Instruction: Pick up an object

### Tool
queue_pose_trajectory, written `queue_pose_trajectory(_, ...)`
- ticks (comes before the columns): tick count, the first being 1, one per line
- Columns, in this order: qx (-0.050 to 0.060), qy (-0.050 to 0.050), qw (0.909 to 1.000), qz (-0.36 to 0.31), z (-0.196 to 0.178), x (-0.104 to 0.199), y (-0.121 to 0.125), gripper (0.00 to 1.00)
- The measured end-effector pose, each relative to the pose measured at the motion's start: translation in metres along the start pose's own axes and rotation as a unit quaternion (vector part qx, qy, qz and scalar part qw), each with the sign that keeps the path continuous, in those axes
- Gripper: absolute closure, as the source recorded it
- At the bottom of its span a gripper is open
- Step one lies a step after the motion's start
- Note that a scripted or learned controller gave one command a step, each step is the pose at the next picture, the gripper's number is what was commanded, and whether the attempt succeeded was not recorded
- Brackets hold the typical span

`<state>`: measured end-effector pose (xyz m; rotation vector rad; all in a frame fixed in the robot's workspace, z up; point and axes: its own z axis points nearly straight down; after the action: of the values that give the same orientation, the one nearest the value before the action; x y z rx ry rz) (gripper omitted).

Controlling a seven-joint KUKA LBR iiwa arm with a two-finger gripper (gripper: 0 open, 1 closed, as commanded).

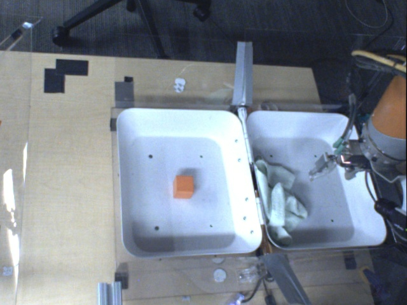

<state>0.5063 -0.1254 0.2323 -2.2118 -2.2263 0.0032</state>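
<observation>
On the pale wooden bench [63, 189] two shallow white plastic bins lie side by side, their inner rims touching under a grey metal post [243, 68]. The grey arm with its orange band [389, 122] reaches over the right bin [331, 135] from the right, its two-finger gripper [321, 166] hanging above the bin's middle; I cannot tell how the claw is set, and nothing shows between its tips. A crumpled white cloth [280, 199] lies against that bin's left wall, near side. A small orange block [184, 187] sits alone in the middle of the left bin [146, 122], open floor all round.

The cloth is the nearer target, but I judge it risky: it is limp, and pressed against the wall, so a descent could strike the rim or pinch only a fold. The block offers free room, though reaching it means crossing the shared rims.
</observation>
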Motion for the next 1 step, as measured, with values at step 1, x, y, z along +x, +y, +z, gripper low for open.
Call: queue_pose_trajectory(1,-0.003,0.0,0.9997,-0.023,0.1391,-0.0587,0.0399,0.0)
